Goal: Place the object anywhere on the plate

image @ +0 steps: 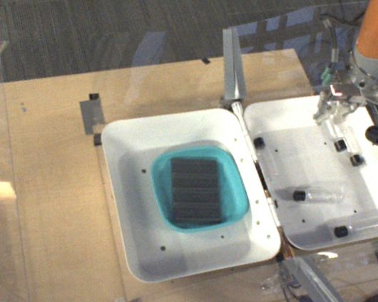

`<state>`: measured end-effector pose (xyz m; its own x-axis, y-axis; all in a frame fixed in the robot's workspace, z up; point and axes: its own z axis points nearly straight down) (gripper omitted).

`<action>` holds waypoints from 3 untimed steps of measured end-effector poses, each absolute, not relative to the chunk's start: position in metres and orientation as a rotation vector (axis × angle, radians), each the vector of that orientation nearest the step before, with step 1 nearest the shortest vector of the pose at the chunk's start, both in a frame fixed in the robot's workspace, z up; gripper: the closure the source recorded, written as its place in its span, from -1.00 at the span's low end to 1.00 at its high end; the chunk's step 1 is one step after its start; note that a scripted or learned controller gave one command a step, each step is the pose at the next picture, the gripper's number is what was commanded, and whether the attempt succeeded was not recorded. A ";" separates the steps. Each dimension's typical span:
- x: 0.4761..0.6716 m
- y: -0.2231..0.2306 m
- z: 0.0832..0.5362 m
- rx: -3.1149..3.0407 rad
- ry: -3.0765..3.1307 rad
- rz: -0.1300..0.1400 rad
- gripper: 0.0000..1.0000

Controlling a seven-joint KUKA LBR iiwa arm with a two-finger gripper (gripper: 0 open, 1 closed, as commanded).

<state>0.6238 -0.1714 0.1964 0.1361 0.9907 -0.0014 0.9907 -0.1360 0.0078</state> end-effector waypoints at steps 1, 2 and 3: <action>0.624 -0.171 0.196 2.363 2.060 0.007 -1.00; 0.620 -0.187 0.216 2.414 1.998 0.007 -1.00; 0.642 -0.172 0.364 2.579 1.774 0.014 -1.00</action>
